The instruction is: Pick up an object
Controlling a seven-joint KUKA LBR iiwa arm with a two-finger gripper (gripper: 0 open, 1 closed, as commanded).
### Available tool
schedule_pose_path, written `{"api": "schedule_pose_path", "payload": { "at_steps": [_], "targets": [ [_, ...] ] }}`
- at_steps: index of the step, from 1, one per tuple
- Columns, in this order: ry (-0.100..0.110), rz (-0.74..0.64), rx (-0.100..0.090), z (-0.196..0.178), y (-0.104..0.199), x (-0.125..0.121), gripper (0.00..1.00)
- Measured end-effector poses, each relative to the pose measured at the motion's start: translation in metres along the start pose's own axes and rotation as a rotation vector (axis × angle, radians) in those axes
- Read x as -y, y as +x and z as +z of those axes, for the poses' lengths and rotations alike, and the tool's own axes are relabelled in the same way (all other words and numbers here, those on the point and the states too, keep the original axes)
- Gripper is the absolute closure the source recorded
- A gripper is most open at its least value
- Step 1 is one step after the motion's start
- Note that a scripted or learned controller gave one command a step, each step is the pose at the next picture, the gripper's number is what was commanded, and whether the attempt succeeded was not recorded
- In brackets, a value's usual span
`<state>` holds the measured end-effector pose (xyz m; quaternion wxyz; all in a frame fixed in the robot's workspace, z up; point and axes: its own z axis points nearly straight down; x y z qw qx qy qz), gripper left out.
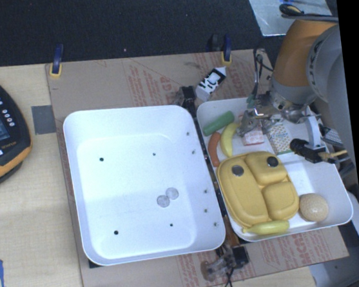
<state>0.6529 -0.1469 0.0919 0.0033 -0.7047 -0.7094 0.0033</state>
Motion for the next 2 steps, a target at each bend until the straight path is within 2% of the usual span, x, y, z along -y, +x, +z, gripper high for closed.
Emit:
{"api": "schedule_pose_path", "payload": {
  "at_steps": [1, 2],
  "targets": [
    [-0.006, 0.004, 0.000, -0.032, -0.066, 0.068, 1.00],
    [-0.011, 0.000, 0.002, -0.005, -0.008, 0.066, 1.00]
  ]
}}
